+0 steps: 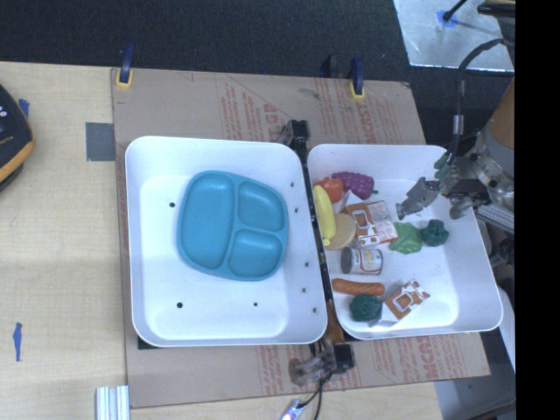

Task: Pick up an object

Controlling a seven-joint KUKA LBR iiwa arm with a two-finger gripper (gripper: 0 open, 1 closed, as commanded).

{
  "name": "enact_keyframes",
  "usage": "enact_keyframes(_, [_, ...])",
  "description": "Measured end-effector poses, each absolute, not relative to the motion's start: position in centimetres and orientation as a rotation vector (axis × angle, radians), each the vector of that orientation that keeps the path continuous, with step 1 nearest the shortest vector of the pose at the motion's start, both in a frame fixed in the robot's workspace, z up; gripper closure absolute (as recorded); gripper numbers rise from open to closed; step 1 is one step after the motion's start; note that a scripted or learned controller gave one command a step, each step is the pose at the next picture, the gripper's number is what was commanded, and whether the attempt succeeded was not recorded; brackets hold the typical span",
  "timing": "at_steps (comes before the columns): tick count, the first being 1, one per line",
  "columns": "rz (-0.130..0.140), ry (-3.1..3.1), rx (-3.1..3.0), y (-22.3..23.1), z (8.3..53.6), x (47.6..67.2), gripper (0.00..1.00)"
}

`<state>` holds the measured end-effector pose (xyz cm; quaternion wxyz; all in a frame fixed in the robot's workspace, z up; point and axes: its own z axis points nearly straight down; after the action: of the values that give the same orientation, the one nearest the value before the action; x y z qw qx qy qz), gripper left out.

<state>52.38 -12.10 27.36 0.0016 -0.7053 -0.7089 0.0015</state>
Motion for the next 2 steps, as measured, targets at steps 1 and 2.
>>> enact_keyframes(1, [0.007, -2.223, -2.214, -16.4, 16.9, 56.2, 0.00])
enact_keyframes(2, [-0.011, -2.235, -2.225, -13.4, 10.9, 59.5, 0.00])
